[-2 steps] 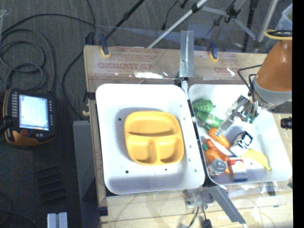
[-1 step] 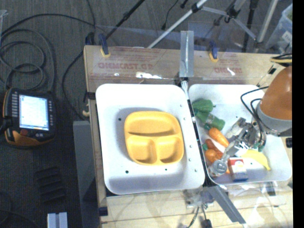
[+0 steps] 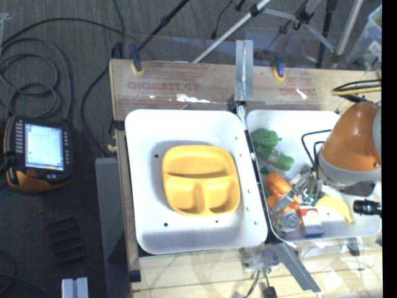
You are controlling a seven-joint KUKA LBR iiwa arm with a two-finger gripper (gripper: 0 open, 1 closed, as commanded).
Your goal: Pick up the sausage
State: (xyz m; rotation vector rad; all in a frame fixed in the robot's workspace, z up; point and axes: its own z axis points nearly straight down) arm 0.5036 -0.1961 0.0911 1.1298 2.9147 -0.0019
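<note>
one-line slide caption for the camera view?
KUKA arm's tool lowered among toy food in the right bin; yellow divided tray sits in the left bin.

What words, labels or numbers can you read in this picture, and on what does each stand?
None can be read for certain.
Red print on the bench's back board: seems upside down, too blurred to read.
Handheld screen on the floor: text too small.
Small carton in the right bin: print blurred.
</note>
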